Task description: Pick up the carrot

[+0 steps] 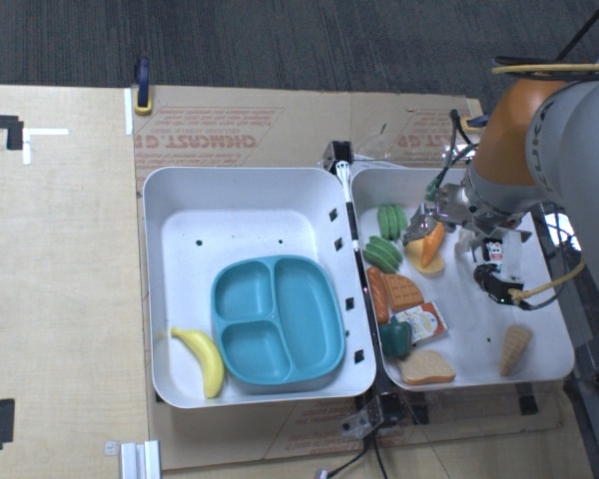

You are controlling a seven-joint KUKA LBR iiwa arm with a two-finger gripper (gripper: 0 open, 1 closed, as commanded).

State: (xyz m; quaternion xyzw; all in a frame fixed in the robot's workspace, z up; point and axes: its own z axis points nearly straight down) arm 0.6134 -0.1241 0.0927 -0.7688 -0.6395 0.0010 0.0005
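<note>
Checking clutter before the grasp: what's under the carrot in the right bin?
The carrot lies partly on a yellow-orange round piece, with the hand right over its upper end. Beyond that, white bin floor. Whatever sits beneath the hand is covered.

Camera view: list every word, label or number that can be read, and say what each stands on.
Cardboard sheet under the bins: red printed lettering, upside down in this view and too blurred to read with certainty.
Small packet in the right bin: a printed label, too small to read.
Nothing else legible.
</note>
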